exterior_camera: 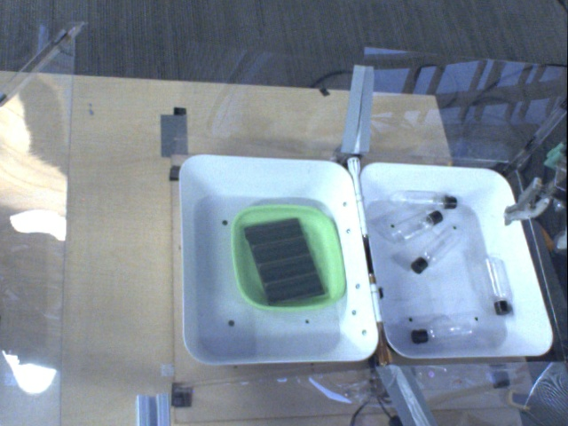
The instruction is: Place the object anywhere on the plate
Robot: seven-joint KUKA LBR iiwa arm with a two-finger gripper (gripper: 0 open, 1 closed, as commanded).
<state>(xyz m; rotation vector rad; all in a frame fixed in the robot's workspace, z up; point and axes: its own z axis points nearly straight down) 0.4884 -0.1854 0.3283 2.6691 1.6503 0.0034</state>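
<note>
Bottom vial looks easiest to grab for the green plate next door, though the gripper is barely in frame at the right edge, so can't tell its state.

Block on plate – L bin; vials – R bin.

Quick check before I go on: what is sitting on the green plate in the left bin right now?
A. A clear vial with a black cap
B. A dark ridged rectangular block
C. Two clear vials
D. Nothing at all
B: a dark ridged block lies on the green plate in the left bin, while the clear vials all lie in the right bin.
</note>
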